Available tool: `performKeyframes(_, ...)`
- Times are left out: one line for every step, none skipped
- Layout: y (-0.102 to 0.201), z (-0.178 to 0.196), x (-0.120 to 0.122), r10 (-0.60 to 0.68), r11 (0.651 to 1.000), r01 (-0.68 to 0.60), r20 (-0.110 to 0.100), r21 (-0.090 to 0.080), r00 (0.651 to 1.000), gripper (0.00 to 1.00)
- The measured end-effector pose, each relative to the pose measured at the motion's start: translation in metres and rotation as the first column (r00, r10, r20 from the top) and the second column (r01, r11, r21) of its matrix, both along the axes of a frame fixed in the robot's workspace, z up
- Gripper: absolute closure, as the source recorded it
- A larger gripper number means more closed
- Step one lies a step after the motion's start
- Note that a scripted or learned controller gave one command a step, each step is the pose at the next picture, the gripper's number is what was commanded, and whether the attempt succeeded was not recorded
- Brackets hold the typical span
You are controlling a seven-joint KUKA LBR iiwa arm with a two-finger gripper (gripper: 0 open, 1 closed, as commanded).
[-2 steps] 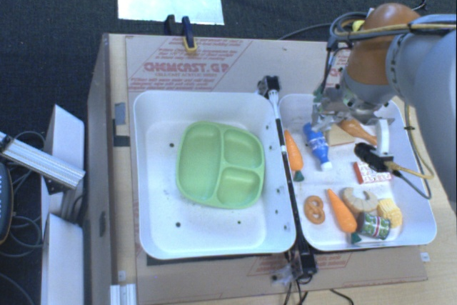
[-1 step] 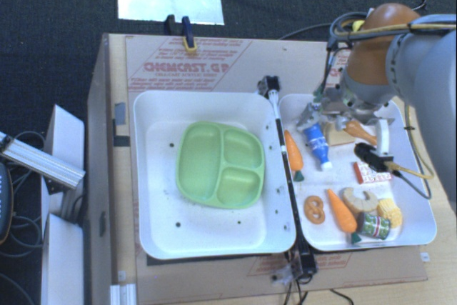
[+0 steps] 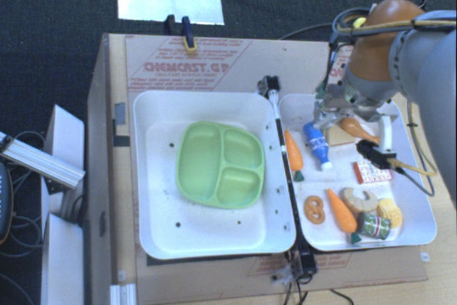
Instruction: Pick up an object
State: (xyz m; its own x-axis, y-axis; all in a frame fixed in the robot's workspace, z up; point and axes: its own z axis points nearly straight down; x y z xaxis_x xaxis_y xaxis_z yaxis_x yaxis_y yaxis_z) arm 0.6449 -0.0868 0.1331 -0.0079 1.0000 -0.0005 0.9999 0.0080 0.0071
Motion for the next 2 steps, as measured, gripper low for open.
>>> performKeyframes(0.0,0.0,0.0,0.0,1.0,0.0,0.0,0.0,1.0,0.0)
performKeyframes(0.001,-0.043,0.007,-0.003,1.0,0.003,0.005,-0.003,1.0,0.0)
